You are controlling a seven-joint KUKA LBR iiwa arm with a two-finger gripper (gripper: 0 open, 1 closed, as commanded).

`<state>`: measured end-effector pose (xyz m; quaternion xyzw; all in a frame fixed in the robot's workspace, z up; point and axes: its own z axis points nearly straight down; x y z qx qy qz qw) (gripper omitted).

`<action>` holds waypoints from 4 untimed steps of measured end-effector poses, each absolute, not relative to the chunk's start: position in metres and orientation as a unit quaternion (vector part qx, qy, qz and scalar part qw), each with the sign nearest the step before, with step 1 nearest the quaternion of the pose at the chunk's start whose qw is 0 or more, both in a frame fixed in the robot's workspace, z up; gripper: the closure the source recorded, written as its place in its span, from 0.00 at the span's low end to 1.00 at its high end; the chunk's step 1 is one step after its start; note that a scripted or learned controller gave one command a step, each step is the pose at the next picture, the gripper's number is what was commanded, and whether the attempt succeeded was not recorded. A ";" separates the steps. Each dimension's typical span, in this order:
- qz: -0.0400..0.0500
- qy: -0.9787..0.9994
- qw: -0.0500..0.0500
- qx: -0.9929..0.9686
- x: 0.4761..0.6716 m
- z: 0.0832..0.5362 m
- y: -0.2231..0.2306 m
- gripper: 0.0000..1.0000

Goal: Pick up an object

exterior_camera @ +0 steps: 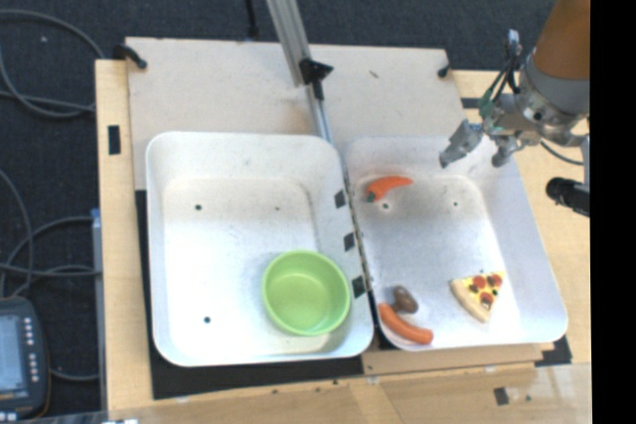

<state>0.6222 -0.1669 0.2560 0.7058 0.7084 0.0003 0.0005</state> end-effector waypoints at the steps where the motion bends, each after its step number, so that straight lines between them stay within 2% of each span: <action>1: 0.000 0.709 0.001 0.706 0.622 0.256 -0.167 0.00; 3: -0.003 0.707 -0.001 0.707 0.628 0.132 -0.175 0.00; 4: -0.002 0.706 0.000 0.708 0.627 0.099 -0.177 0.00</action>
